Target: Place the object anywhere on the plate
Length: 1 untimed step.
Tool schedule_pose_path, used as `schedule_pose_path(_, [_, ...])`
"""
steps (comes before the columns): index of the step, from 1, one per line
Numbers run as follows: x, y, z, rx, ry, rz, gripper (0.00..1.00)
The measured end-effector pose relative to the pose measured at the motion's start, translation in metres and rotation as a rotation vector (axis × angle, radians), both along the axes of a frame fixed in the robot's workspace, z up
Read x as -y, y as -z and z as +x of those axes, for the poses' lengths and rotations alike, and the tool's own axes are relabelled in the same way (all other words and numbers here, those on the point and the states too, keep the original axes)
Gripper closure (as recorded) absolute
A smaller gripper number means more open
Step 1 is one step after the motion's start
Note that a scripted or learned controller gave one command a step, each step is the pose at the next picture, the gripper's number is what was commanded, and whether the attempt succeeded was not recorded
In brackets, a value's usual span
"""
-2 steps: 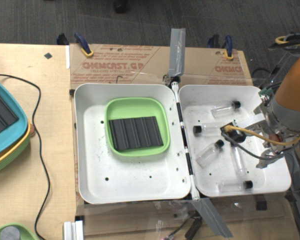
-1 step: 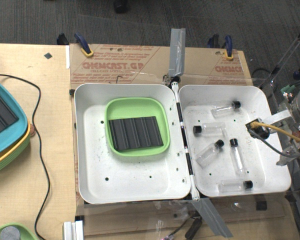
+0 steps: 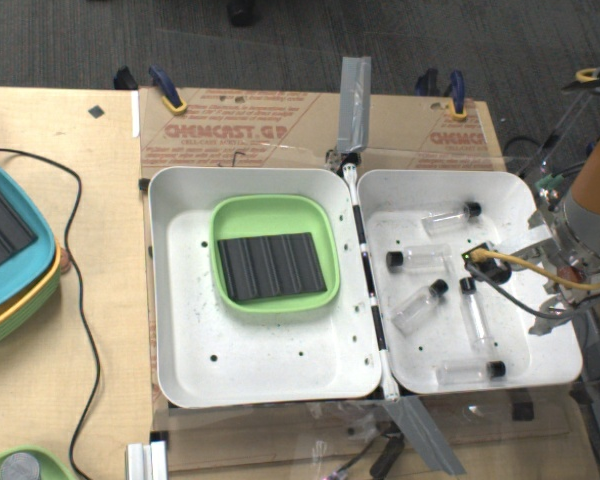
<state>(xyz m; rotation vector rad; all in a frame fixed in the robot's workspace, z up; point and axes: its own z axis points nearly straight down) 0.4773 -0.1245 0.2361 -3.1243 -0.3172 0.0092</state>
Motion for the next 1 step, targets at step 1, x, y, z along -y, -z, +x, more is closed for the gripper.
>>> schedule_pose_path(1, [0.0418, 0.0101, -0.0007, -0.001, 0.005, -0.001, 0.00])
